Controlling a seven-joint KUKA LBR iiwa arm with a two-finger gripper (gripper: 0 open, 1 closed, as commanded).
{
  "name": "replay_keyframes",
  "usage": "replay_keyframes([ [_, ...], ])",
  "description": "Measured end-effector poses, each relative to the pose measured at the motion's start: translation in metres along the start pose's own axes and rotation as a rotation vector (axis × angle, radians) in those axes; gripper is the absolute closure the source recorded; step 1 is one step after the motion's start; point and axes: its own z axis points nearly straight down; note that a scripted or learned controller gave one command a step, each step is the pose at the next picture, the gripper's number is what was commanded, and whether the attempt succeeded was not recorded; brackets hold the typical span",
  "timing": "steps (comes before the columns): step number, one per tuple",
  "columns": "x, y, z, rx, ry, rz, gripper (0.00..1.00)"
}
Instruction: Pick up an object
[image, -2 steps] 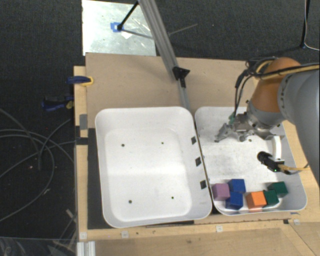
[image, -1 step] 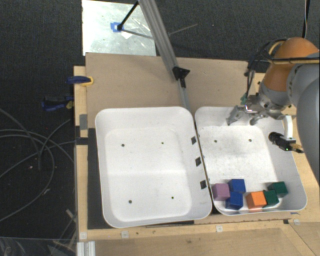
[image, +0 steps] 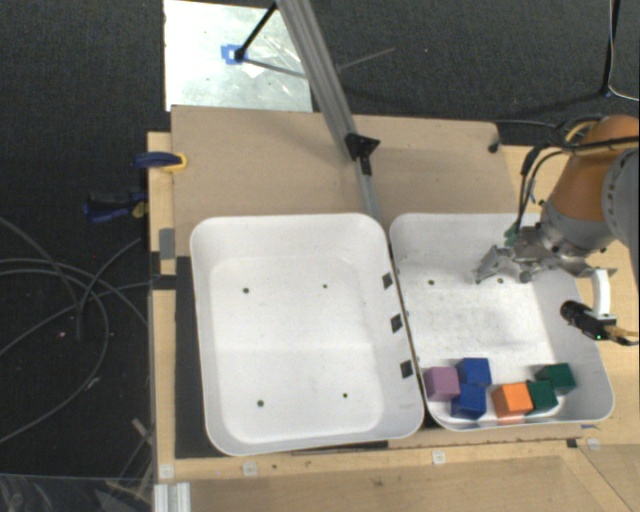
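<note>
Several small blocks lie along the near edge of the right bin (image: 470, 310): a purple block (image: 442, 381), two blue blocks (image: 472, 386), an orange block (image: 515, 398) and two green blocks (image: 551, 384). My gripper (image: 498, 266) hangs over the far right part of that bin, pointing left, well away from the blocks. Nothing shows between its fingers. The grey arm with its orange band (image: 590, 180) comes in from the right.
The left bin (image: 300, 330) sits beside the right one, joined by black clips (image: 397, 322). A metal pole (image: 330, 90) slants across the bench from the top. Clamps (image: 160, 160) grip the bench's left edge.
</note>
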Motion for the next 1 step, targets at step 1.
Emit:
replay_keyframes([
  [1,0.0242,0.0517,-0.0028,-0.004,0.0,-0.011,0.0],
])
